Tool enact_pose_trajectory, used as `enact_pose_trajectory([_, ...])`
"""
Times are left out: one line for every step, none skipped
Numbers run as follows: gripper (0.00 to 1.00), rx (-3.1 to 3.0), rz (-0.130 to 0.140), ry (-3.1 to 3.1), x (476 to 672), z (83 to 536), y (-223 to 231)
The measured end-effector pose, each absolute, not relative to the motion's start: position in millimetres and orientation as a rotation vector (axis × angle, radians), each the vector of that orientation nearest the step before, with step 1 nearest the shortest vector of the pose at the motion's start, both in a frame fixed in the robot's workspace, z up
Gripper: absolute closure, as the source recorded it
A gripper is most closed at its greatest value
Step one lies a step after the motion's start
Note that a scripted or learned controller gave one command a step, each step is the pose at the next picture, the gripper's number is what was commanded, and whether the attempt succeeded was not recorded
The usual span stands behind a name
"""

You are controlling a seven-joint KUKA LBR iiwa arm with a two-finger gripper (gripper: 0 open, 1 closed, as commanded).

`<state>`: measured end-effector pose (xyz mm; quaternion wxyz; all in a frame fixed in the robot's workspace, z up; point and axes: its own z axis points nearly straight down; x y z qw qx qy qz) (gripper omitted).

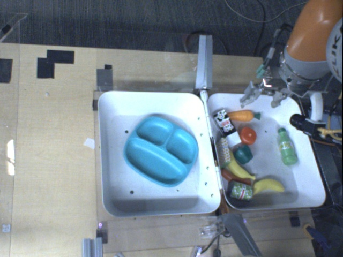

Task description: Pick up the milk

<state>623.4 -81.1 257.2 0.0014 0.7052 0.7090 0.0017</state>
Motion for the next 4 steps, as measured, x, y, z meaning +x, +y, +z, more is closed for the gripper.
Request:
enact_pose_trajectory([0.00,2.132,0.036,2.275,674.5,127,-87])
enact_pose_trajectory([0.00,2.280,0.008,2.154,636.3,190,-84])
enact_pose_trajectory([0.00,2.272,0.029,2.143,675.9,122,-86])
enact_pose_trajectory([0.00,2.194,0.009,2.240,671.4,88,-85])
